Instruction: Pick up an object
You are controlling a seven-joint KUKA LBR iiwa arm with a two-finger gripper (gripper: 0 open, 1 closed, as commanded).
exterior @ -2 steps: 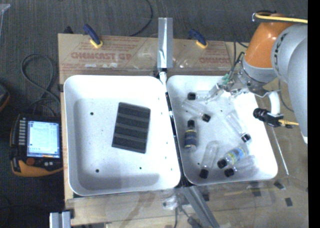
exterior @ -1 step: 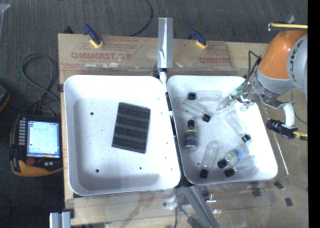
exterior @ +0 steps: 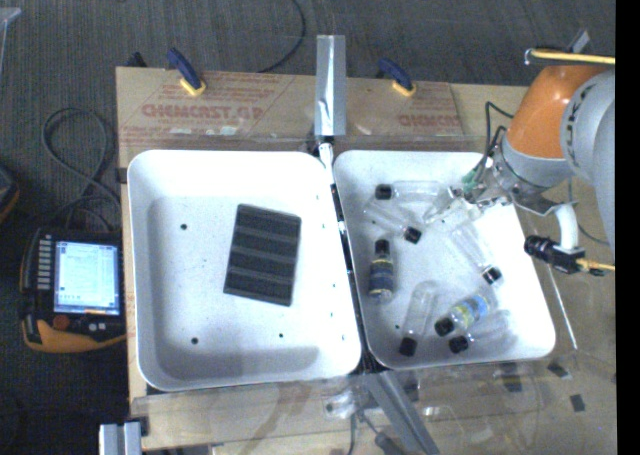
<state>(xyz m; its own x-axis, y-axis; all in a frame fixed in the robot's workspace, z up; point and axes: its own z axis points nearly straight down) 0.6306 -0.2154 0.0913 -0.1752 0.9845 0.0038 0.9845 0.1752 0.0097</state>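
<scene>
The pincer (exterior: 472, 186) is hovering at the right bin's (exterior: 540, 338) upper edge among clear bottles (exterior: 470, 311) (whether spread, I cannot tell); approach is underway, and descending onto one bottle seems next.

Ribbed pad (exterior: 263, 254) in left bin (exterior: 160, 343), several small bottles (exterior: 381, 273) scattered in right bin (exterior: 530, 338), bins side by side.

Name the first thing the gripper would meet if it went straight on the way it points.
Probably the clear bottle lying below the gripper in the right bin; depth is hard to judge from above.
</scene>
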